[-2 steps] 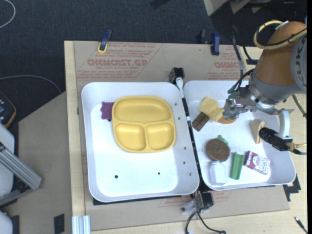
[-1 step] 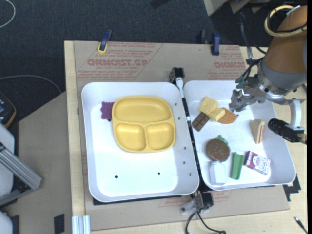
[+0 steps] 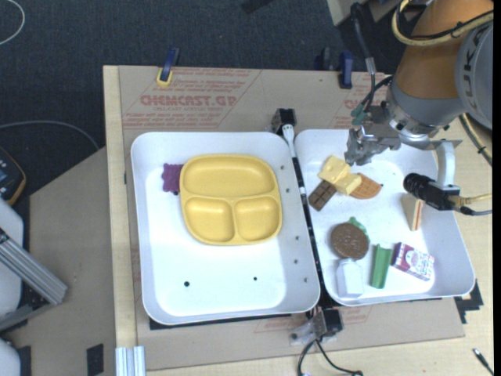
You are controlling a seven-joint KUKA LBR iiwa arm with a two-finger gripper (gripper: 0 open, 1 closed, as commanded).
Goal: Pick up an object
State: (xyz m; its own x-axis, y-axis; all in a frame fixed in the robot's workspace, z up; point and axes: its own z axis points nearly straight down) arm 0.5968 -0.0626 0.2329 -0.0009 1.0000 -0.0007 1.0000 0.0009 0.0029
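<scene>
Brown board [image 3: 196, 100], red "CHEMCAST GP" print

Grey arm [image 3: 427, 92] with orange band, yellow cable looped above.

Yellow divided tray [image 3: 231, 197] in left bin [image 3: 149, 210]; purple item [image 3: 171, 177] beside it

Purple item [image 3: 171, 177] partly hidden behind yellow tray [image 3: 231, 197].
</scene>
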